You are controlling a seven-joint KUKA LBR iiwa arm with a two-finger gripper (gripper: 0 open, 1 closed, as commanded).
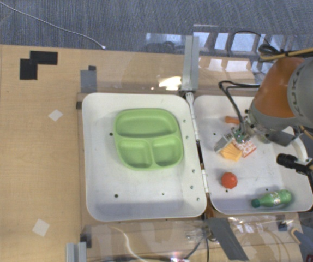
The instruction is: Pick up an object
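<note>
The right bin [265, 198] holds a yellow cheese wedge [231, 153], a red-and-white patterned piece [247, 148] beside it, a red tomato-like ball [229, 180] and a green bottle [272, 199] lying on its side near the front edge. A small orange piece [232, 120] lies further back. My gripper [239, 136] hangs low over the bin, right at the back edge of the cheese wedge and the patterned piece. The grey arm and its orange band [274, 94] hide the bin's back right part.
A green divided tray [147, 138] sits in the middle of the left bin [107, 195]. A metal divider [197, 146] runs between the two bins. Black cables [230, 100] loop over the right bin's back.
</note>
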